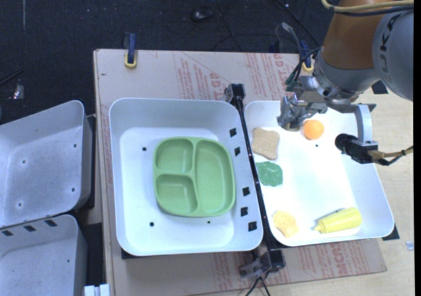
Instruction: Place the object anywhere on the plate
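Cardboard-topped bench [197, 64] on dark floor; green plate [195, 177] in left bin [125, 130]; fingers [293, 116] state unclear.

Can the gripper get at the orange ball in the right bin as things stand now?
Probably yes. The gripper hangs just beside the orange ball, which lies alone on bare bin floor; the bread slice is apart from it.

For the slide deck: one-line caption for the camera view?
Claw poised beside orange ball in right bin; green plate waits in left bin.
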Available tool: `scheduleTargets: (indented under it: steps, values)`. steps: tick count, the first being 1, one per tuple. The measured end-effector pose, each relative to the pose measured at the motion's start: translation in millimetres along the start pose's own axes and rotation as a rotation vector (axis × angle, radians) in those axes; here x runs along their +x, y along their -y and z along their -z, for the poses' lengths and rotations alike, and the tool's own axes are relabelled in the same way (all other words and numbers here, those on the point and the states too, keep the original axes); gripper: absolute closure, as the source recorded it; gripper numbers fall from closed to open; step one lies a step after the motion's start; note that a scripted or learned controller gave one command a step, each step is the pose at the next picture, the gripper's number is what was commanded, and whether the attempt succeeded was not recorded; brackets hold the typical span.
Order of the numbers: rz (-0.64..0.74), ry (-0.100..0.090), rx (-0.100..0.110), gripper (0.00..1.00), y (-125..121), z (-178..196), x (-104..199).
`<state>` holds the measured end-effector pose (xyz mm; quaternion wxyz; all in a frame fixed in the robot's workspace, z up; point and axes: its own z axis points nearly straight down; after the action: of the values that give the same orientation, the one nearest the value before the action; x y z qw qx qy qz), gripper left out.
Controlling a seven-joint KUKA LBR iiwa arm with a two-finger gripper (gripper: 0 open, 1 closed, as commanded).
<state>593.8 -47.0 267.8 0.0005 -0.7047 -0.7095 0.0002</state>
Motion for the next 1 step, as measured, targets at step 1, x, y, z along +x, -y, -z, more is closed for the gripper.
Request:
scheduleTargets:
  steps: [1]
  values:
    - [-0.001,0.001,-0.003,1.0,-10.4,2.1,52.7]
